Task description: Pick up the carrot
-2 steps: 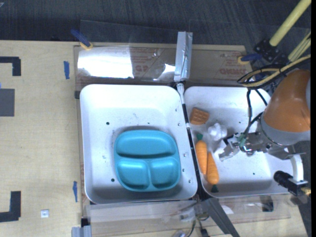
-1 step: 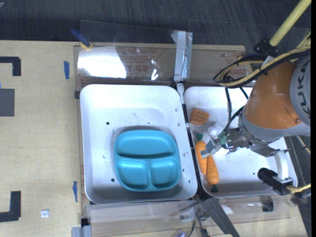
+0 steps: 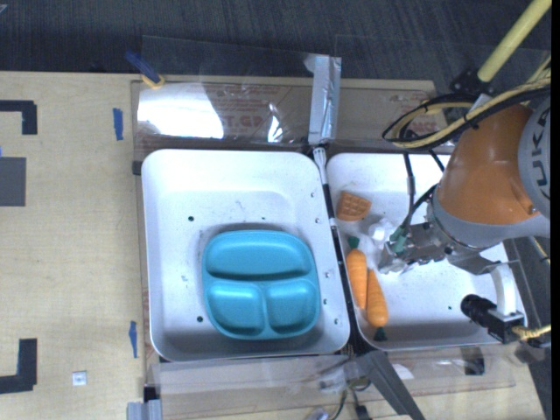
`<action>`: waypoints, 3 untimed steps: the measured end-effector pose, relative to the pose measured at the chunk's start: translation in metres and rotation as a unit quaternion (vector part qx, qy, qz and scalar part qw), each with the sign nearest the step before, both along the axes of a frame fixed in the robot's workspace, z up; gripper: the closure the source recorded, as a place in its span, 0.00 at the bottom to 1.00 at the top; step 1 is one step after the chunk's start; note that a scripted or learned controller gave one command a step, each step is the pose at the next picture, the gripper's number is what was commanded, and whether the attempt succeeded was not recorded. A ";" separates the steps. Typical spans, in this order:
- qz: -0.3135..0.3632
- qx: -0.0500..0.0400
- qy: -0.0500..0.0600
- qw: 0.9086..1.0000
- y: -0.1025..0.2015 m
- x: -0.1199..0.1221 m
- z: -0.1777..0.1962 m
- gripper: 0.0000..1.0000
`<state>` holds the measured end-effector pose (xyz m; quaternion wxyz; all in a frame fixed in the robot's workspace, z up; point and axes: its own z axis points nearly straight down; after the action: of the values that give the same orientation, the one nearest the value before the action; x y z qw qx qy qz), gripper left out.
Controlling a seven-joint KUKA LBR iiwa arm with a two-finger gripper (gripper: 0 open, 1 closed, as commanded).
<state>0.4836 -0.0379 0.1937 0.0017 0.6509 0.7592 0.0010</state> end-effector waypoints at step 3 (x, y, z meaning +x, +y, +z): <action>0.270 -0.001 0.001 0.963 -0.026 0.006 -0.009 0.00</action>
<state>0.4900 -0.0638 0.1844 0.0015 0.4215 0.9068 0.0004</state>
